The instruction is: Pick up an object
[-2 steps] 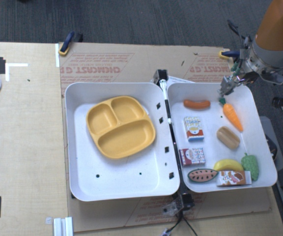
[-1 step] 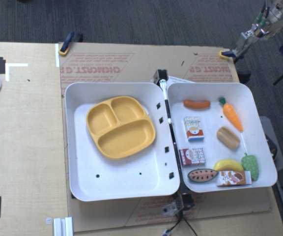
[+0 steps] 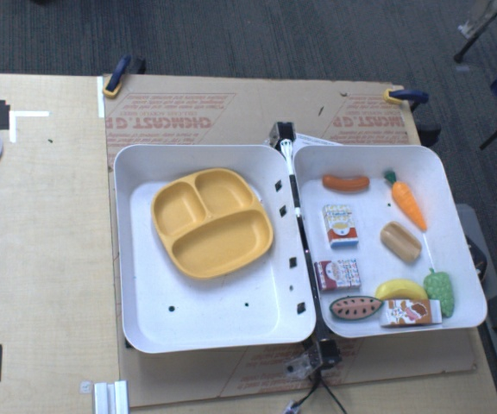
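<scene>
The right bin [image 3: 456, 231] holds several toy foods. A red sausage [image 3: 345, 182] lies at its far side, with an orange carrot [image 3: 408, 203] to the right of it. A small white carton [image 3: 341, 226] and a tan bread roll [image 3: 400, 241] sit in the middle. Nearer the front are a red-and-white box [image 3: 338, 274], a watermelon slice [image 3: 355, 307], a yellow banana [image 3: 401, 291], green grapes [image 3: 439, 288] and an orange-and-white box [image 3: 412, 313].
The left bin [image 3: 136, 257] holds a yellow divided plate [image 3: 211, 222]. Both bins rest on a cardboard sheet [image 3: 257, 110] held by blue-and-yellow clamps [image 3: 117, 75] at its far corners. A clip [image 3: 283, 134] joins the bins at the back.
</scene>
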Controlling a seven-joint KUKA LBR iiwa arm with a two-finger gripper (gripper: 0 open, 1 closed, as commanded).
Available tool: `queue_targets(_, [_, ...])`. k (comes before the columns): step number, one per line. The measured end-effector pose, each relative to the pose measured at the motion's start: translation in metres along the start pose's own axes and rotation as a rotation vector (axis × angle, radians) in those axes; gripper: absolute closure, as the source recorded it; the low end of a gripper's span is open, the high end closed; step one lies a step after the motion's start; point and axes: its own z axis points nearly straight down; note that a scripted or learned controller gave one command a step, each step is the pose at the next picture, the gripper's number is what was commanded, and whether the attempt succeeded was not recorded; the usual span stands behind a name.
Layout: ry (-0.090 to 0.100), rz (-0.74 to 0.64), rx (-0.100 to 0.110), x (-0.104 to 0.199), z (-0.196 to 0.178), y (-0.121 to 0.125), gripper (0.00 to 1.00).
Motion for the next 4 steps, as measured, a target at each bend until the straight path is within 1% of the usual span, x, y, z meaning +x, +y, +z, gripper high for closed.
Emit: queue_targets(4, [-0.012,-0.008,-0.008,-0.001,-0.036,0.004,1.0])
